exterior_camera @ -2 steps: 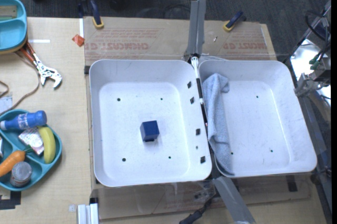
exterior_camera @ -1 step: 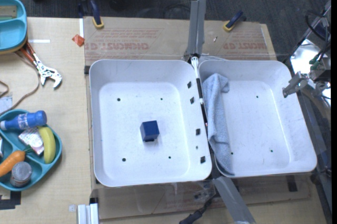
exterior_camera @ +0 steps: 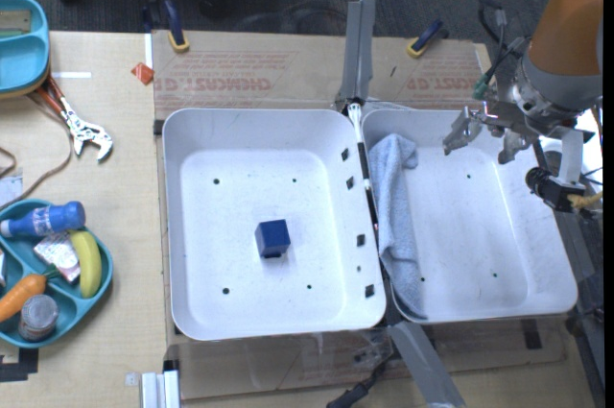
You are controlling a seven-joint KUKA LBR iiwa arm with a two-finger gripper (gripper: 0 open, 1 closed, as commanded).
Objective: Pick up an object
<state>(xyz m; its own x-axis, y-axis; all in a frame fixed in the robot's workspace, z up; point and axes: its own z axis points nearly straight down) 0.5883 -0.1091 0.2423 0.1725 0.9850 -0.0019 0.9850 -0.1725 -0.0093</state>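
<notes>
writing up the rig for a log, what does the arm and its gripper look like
The arm is a rounded grey body with a broad orange band above the wrist. Black cables run along its wrist section. The gripper at its end is a small metallic grey assembly with thin fingers, mounted below darker hardware.

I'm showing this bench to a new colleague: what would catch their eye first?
Likely the blue cube, alone near the middle of the left bin. Next, the grey cloth slumped along the right bin's left wall, and the orange-banded arm at the upper right with its pincer above that bin.
</notes>
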